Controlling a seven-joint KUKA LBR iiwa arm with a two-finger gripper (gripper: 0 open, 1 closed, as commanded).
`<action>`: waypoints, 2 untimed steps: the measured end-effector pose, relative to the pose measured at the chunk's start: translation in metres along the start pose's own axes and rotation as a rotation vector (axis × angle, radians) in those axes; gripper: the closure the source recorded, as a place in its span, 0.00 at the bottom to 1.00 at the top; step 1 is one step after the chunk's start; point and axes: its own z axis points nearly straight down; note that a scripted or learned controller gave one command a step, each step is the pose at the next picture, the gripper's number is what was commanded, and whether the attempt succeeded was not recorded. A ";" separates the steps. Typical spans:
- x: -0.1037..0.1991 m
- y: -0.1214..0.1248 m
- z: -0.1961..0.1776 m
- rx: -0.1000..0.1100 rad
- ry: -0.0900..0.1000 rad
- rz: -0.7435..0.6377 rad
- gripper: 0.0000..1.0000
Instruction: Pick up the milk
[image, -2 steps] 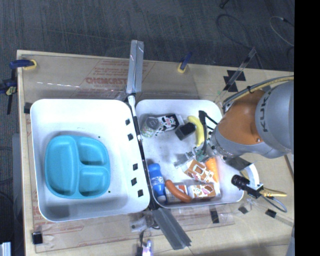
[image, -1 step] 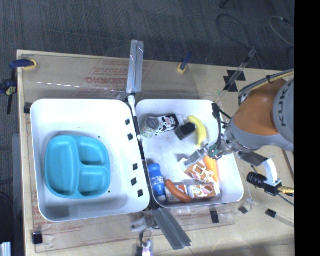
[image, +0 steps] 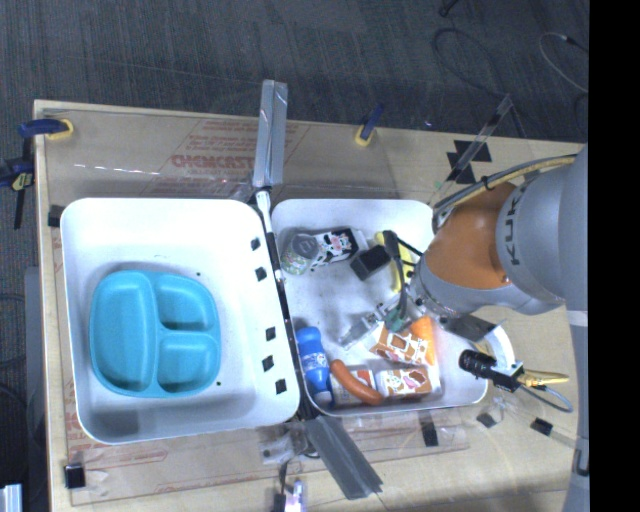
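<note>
A small bottle (image: 322, 248) with a black-and-white patterned label and a silvery cap lies on its side at the back of the right bin (image: 340, 212); it looks like the milk. My gripper (image: 378, 318) is low in the middle of that bin, under the orange wrist band. It sits in front of and to the right of the bottle, apart from it. It hangs just above two orange-and-white cartons (image: 404, 347) and an orange carrot-like piece (image: 424, 330). The wrist hides the gripper's tips.
A blue bottle (image: 312, 360) and a sausage (image: 355, 381) lie along the right bin's front-left. A black block (image: 370, 262) and a yellow item (image: 396, 250) sit behind the gripper. The left bin (image: 80, 225) holds a blue divided tray (image: 155, 332).
</note>
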 end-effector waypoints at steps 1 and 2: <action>-0.001 0.002 -0.011 -0.004 -0.004 -0.005 1.00; 0.001 0.002 -0.005 -0.011 -0.007 0.133 1.00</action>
